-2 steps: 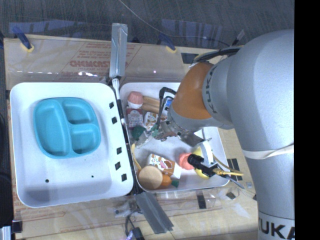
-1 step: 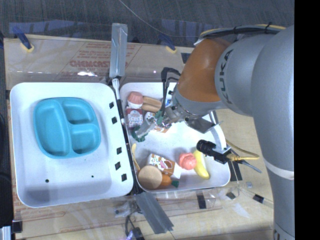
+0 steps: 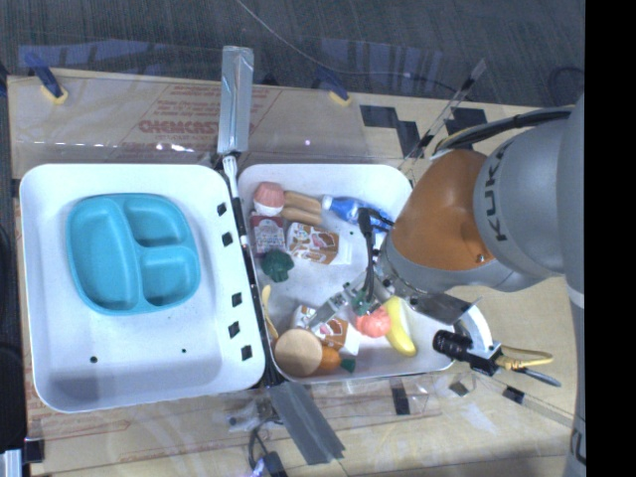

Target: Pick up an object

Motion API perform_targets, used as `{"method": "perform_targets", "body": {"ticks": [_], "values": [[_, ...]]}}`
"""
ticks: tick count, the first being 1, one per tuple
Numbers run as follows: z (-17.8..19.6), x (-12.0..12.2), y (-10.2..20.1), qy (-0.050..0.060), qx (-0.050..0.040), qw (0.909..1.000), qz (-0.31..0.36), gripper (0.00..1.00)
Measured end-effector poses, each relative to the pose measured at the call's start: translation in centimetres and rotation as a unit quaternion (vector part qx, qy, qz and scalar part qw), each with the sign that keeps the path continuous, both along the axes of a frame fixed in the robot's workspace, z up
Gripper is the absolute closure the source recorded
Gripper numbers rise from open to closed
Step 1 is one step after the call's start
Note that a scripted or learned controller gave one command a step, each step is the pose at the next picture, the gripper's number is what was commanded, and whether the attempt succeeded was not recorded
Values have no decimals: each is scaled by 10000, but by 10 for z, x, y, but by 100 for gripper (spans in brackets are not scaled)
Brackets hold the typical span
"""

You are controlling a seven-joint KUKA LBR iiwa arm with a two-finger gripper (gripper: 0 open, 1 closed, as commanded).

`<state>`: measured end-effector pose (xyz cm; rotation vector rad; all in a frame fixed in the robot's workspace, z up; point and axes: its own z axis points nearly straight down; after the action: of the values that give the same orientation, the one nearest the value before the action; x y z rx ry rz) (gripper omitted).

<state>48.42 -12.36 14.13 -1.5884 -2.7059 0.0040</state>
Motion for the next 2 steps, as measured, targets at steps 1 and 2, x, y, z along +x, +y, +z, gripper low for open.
{"method": "perform_targets", "body": {"ticks": [1, 2], "values": [[-51, 71, 14, -8, 6, 9999, 109, 0], [-40, 72, 15, -16, 4, 9999, 131, 100]]}}
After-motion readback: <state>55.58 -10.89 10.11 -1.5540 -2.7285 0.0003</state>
